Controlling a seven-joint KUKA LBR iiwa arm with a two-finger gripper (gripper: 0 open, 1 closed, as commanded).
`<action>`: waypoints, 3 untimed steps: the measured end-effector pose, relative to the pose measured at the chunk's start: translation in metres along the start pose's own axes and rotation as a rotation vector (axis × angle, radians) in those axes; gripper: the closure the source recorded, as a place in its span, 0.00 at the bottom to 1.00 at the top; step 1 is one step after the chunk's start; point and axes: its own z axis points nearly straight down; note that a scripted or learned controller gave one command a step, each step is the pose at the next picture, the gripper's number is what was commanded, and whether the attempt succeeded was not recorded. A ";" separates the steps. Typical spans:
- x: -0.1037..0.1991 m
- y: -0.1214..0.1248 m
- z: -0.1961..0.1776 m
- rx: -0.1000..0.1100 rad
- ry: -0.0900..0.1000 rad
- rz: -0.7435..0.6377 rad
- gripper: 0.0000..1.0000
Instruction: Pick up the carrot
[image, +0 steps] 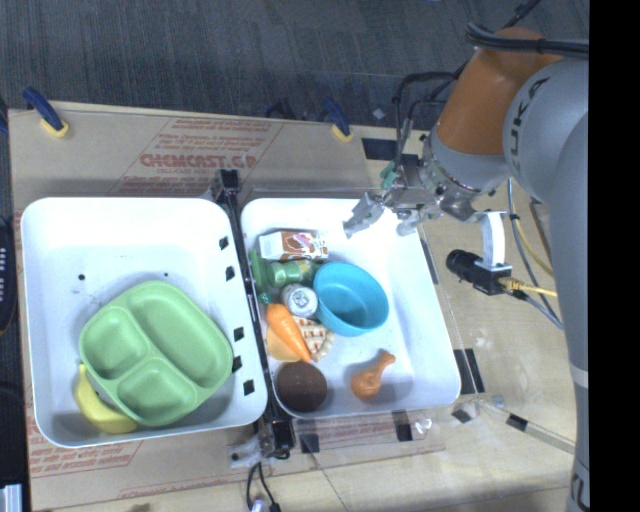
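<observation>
The orange carrot (283, 331) lies in the right bin (425, 300) against its left wall, between a soda can and a brown ball, partly over a waffle. My gripper (384, 218) hangs above the bin's far right corner, well up and to the right of the carrot. Its two fingers are spread apart with nothing between them.
The right bin also holds a blue bowl (349, 297), a can (300, 300), a green bottle (283, 272), a snack packet (292, 245), a waffle (315, 338), a brown ball (300, 386) and a chicken drumstick (372, 374). A green divided plate (155, 350) and a banana (100, 412) sit in the left bin.
</observation>
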 end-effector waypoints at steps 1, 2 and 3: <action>0.040 -0.062 0.094 0.010 0.003 0.079 0.00; 0.049 -0.079 0.165 -0.010 -0.011 0.050 0.00; 0.044 -0.002 0.157 -0.001 0.000 -0.156 0.00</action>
